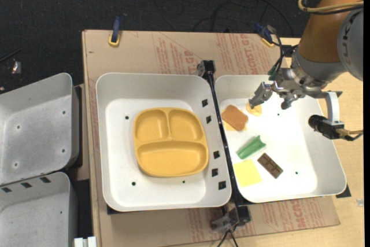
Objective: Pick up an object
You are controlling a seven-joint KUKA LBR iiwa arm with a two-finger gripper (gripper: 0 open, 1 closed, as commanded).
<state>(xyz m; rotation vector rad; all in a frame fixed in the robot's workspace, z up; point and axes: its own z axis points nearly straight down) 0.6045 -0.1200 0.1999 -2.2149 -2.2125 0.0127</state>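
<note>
The right bin point(324, 179) holds several small items. An orange-brown block point(235, 117) lies near its left wall, with a small yellow piece point(254, 109) just to its right. Lower down are a green stick point(251, 147), a dark brown bar point(270, 165) and a flat yellow square point(247, 173). My gripper point(272, 99) hangs over the bin's upper part, open, its fingers spread with nothing between them. The left fingertip point(258, 98) is just above the small yellow piece.
The left bin point(113, 182) holds a yellow divided plate point(171, 142). A black divider point(218, 142) runs between the bins. Blue clamps point(115, 32) grip the bench's far edge. Grey trays point(34, 124) lie off the bench at the left.
</note>
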